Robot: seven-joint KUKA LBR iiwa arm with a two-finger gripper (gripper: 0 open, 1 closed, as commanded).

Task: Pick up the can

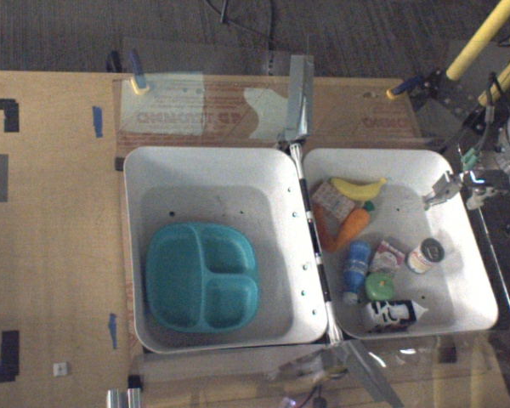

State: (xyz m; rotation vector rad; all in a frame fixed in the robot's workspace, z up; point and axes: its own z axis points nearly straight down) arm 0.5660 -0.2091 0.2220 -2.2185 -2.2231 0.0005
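Reaching in from 3 o'clock, the arm is mostly cut off at the frame edge; the gripper (446,189) hangs over the upper right rim of the right bin (459,308). Its opening cannot be made out, and nothing visible sits in it. Two white bins on the tabletop (51,253). Left bin (204,172): one teal divided tray (202,276). Right bin: one can (424,256), upright at 4 o'clock, apart from the gripper; one banana (357,188); one carrot (352,228); one blue bottle (355,268); one green lid (378,287); one black-and-white carton (393,314). Small packets beside the carrot are too blurred to identify.
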